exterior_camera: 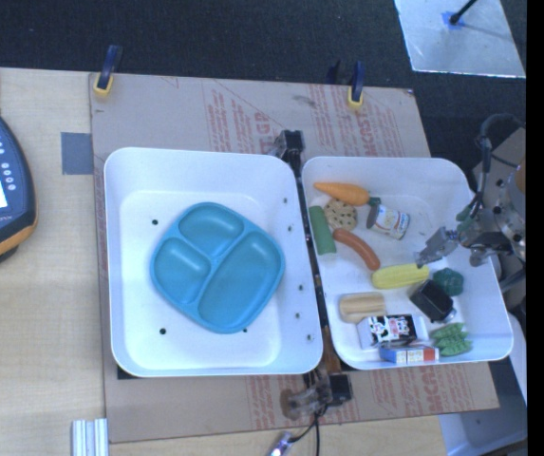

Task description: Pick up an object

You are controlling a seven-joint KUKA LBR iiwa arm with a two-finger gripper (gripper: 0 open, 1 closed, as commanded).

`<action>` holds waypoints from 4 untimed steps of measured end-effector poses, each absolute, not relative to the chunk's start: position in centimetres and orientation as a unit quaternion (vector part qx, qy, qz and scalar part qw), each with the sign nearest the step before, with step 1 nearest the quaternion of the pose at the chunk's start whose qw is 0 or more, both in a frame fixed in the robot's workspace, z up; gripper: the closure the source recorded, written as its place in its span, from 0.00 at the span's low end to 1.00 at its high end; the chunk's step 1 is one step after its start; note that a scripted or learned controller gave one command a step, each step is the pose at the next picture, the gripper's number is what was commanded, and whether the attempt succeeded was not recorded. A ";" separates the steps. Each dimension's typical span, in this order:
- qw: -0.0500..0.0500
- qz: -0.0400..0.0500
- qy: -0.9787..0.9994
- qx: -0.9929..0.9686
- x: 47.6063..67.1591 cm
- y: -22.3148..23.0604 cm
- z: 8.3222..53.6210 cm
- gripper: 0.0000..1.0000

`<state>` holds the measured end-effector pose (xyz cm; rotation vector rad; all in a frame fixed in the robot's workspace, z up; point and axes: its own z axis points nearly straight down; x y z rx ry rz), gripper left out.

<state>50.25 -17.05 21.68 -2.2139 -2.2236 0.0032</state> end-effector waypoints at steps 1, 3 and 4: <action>0.002 0.002 -0.709 -0.705 53.9 -14.1 9.1 0.00; 0.002 0.001 -0.710 -0.705 48.4 -11.0 10.2 1.00; 0.001 0.000 -0.709 -0.706 60.4 -5.1 19.2 1.00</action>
